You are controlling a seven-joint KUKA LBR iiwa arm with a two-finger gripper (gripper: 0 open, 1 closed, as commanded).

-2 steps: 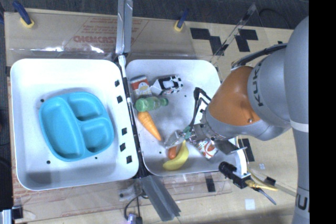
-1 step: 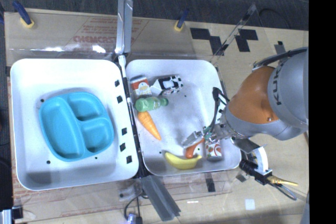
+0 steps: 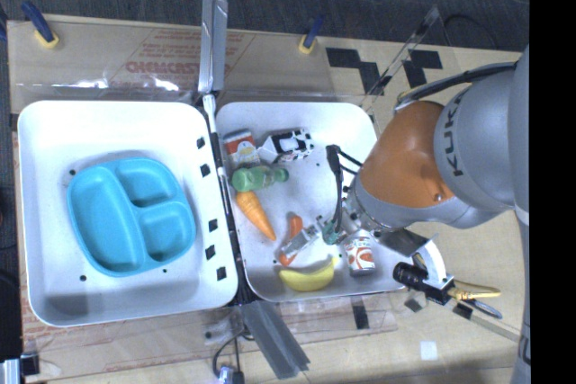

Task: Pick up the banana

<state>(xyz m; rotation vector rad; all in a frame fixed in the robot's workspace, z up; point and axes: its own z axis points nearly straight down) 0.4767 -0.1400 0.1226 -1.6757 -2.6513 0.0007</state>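
The yellow banana [image 3: 308, 276] lies on its side against the front wall of the right bin [image 3: 360, 117]. My gripper [image 3: 322, 235] hangs low inside that bin, just above and slightly behind the banana, under the arm's orange band [image 3: 405, 166]. Nothing yellow shows at the gripper's tip. The arm's bulk hides the bin's right side.
In the right bin also lie an orange carrot [image 3: 256, 211], a green bottle-like item [image 3: 259, 179], a small red piece [image 3: 292, 229], a red-and-white can [image 3: 360, 257] beside the banana, a black-and-white toy [image 3: 292, 144] and a red-white carton [image 3: 238, 146]. A blue divided tray [image 3: 130, 213] rests in the left bin [image 3: 45, 139].
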